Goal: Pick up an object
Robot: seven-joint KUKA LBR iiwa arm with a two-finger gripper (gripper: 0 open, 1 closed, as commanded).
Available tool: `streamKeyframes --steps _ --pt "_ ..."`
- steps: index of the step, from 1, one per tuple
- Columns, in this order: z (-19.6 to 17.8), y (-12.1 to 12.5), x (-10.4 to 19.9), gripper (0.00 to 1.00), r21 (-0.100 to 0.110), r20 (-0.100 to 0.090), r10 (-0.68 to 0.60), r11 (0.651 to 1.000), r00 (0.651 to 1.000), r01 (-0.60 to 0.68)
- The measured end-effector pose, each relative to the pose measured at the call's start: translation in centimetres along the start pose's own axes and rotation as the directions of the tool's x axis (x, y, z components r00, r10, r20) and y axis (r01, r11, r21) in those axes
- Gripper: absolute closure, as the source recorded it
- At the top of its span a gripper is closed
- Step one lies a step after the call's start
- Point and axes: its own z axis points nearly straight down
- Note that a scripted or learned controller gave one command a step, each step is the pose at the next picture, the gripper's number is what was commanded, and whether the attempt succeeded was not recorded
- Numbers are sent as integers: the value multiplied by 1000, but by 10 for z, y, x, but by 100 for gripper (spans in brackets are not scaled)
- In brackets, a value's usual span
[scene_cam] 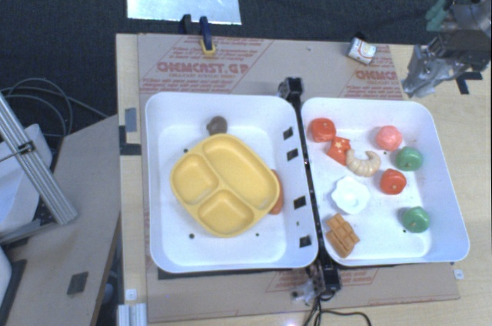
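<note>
Camera view had the pickable things spread across the right bin (442, 155): a red tomato-like piece (322, 129) at the upper left, a red wedge (339, 150) just below it, a pale croissant shape (364, 161) touching that wedge, a pink ball (389, 138), two green balls (409, 158) (415, 219), a red ball (393, 181), a white cup-like piece (351, 196) and a brown waffle block (342, 234) near the front edge. None of them was lifted; all lay on the bin floor.

Over in the left bin (165, 240) sat a yellow divided tray (223, 184), with a brown lump (217, 124) just behind it and an orange piece (277, 194) peeking from under its right side.

And the hand (430, 71) hung beyond the right bin's far corner, above the table (254, 59), well apart from every item. Whether its grip was spread or closed, that could not be told from here.

Trouble ahead, by my reckoning: the wedge and croissant crowded together, so a descent there could nudge one and miss both. The round balls looked likely to roll away from a closing pinch, and anything near the bin wall risked a clipped rim.
</note>
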Motion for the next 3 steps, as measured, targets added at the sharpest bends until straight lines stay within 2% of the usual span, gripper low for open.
streamKeyframes --steps 1,2,3 --pt "3 0 4 0 4 -1 -7 1000 1000 7" --pt "96 13 128 0 14 -2 -19 1000 1000 19" --pt "113 -3 216 0 9 -3 -18 1000 1000 18"
